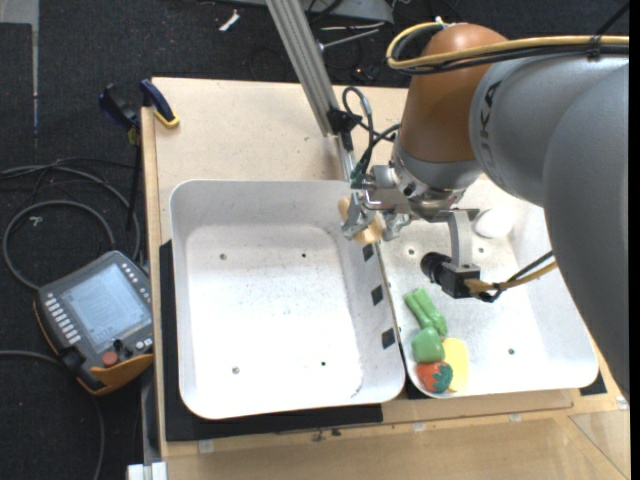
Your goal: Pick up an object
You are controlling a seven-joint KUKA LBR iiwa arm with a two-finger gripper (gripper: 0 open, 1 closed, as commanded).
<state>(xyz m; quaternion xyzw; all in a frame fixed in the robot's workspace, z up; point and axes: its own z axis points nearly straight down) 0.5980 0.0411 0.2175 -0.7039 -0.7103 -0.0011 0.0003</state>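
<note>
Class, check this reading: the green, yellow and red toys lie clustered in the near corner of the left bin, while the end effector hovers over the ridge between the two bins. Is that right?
Not quite. The camera view shows the green toys, the yellow one and the red one clustered in the near corner of the right bin, not the left bin. The rest stands: the end effector is over the ridge between the bins.

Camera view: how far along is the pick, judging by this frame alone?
Done: the arm has reached in, with the gripper above the wall between the bins. In hand: a small tan thing sits at the fingertips, but I cannot tell if it is gripped. Left: a confirmed grasp and lift. The green toy, the green block and the red-and-yellow toy lie untouched in the right bin.
</note>
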